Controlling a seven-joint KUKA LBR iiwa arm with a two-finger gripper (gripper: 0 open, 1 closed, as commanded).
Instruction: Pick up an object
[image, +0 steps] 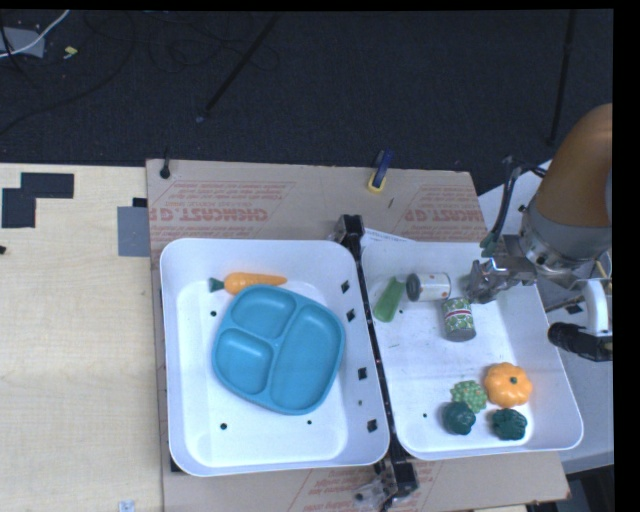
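Note:
The right bin holds several small objects. A small speckled green can stands upright near its middle. My gripper hovers at the bin's upper right, just up and right of that can, with nothing visibly in it. A green pod-shaped item and a small white cylinder with a dark cap lie to the gripper's left. An orange pumpkin, a light green bumpy piece and two dark green pieces sit at the bin's front right.
The left bin holds a blue divided plate and an orange carrot behind it. A black divider runs between the bins. The arm's grey and orange body rises at the right.

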